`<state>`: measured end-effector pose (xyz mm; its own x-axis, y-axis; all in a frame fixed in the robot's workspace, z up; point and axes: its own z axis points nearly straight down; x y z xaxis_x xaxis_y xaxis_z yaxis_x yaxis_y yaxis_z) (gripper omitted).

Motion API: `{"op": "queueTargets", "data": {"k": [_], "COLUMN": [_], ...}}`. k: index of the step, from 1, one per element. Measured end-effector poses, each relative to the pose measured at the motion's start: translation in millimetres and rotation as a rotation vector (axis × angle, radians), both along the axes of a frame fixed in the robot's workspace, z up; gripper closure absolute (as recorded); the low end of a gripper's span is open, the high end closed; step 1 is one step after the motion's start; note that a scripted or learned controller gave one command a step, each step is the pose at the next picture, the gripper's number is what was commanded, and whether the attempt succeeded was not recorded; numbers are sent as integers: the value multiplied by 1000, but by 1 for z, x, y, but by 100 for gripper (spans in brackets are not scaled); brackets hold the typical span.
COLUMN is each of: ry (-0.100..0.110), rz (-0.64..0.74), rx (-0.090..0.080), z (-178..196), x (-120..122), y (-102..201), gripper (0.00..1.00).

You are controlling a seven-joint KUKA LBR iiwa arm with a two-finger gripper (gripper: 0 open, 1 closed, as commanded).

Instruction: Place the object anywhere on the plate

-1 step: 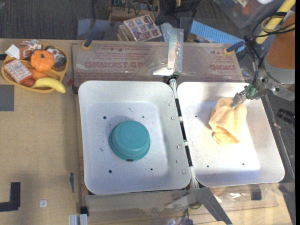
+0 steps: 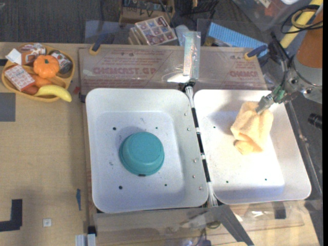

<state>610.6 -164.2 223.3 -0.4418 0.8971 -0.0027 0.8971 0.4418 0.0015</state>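
Note:
A teal round plate lies in the middle of the left bin. In the right bin a pale yellow cloth hangs in folds, its lower end resting on the bin floor. My gripper reaches in from the right and is shut on the cloth's upper right corner, which is pulled up between the fingers. Cloth and gripper are well to the right of the plate, across the divider between the bins.
A yellow dish of toy food with a banana and a small pumpkin sits on the bench at the far left. A cardboard sheet and a clear packet lie behind the bins. Cables and boxes crowd the back.

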Motion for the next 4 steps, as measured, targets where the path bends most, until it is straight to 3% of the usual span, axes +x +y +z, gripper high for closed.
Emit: {"op": "queueTargets", "data": {"k": [2,3,4], "ry": [3,2,2], "rz": [793,1113,1116], "rx": [2,2,1], "z": [-3,6,-6], "x": [-33,-46,-60], "y": [93,142,190], "gripper": [100,100,100]}}
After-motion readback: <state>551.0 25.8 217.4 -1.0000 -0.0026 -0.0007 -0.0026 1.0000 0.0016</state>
